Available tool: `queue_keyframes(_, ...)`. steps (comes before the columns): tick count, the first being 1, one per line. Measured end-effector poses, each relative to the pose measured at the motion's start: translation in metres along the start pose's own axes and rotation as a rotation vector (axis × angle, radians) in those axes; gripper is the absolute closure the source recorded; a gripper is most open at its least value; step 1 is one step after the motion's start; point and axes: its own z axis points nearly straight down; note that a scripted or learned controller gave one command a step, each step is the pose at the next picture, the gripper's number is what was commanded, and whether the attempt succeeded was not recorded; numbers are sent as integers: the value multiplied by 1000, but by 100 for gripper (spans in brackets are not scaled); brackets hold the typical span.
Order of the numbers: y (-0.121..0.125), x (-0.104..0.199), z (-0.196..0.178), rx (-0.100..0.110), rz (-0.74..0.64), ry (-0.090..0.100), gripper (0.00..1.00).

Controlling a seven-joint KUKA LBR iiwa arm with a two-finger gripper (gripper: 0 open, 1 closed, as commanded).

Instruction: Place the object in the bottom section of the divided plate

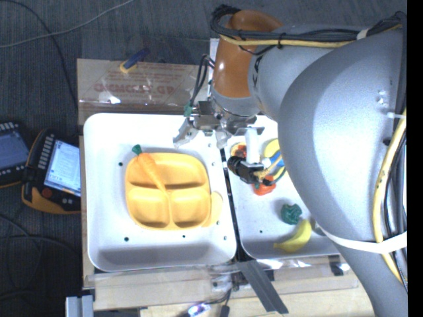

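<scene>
At the near edge of the right bin [264, 240] lie a toy banana [295, 238] and a green piece [289, 212]. In the left bin [106, 243] sits the yellow divided plate [168, 190], with a toy carrot [151, 167] lying across its far-left section, not the bottom one. Farther, a clutter of small toys [261, 170] rests by the divider. The arm leans in from the right, wrist down over the far divider; the pincer [198, 125] looks parted and empty (though it is blurred). A grasp may slip, since the carrot lies flat against the plate ridge.

No legible text or labels
</scene>
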Motion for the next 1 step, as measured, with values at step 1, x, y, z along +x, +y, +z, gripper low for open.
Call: queue_keyframes(1,-62,-17,-40,2,354,0,0)
